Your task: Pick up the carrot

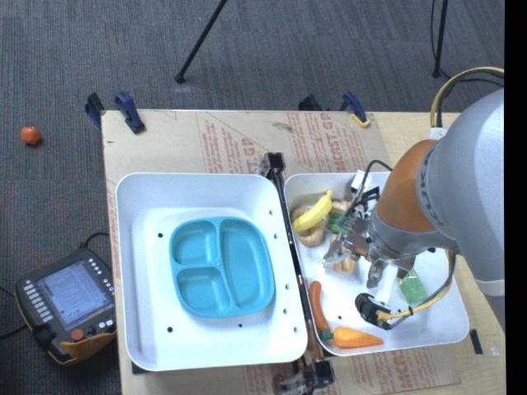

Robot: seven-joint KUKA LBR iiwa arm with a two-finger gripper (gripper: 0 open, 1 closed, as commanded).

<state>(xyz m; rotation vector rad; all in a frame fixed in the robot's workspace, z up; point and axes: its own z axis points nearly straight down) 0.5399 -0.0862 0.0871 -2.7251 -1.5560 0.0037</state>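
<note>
The orange carrot (360, 337) lies flat along the front wall of the right bin (449, 323), its green top pointing left. My gripper (342, 252) hangs over the middle of that bin, well behind the carrot and apart from it, among a cluster of toy foods. The grey arm with its orange band (408, 194) covers the bin's right half.
A yellow banana (313, 212) and a tan item (311, 237) lie at the back left of the right bin. A slim red-orange pepper (316, 303) sits near the left wall and a green piece (412, 288) under the wrist. The left bin holds a blue divided plate (221, 267).
</note>
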